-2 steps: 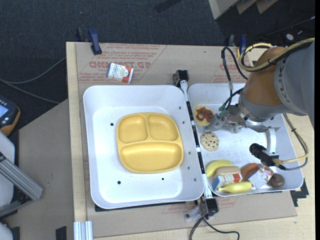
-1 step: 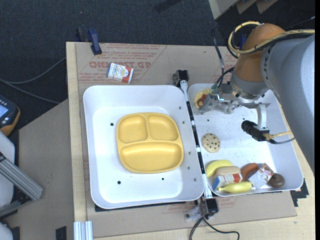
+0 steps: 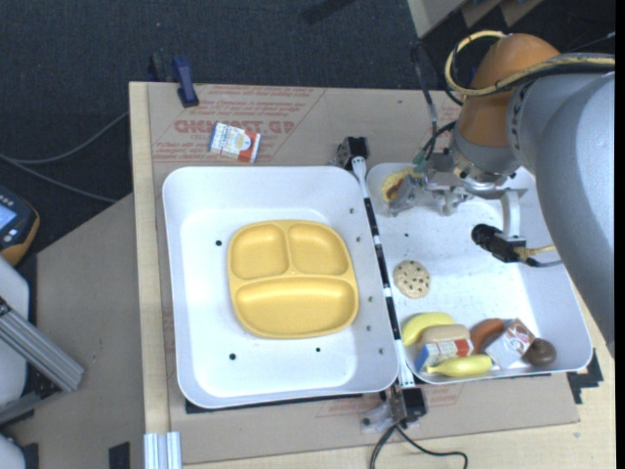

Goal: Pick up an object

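Overhead, arm [image 3: 547, 115] bends down into right bin's [image 3: 547, 296] far corner.

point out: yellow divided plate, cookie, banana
yellow divided plate [image 3: 293, 279]: camera view, on the ridge where its three compartments meet, in the left bin.
cookie [image 3: 412, 279]: camera view, centre of its top face, in the right bin.
banana [image 3: 426, 324]: camera view, on its upper curved side, near the right bin's lower edge.

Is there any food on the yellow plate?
No, it's empty. All three sections of the yellow plate show bare yellow; the cookie lies in the other bin.
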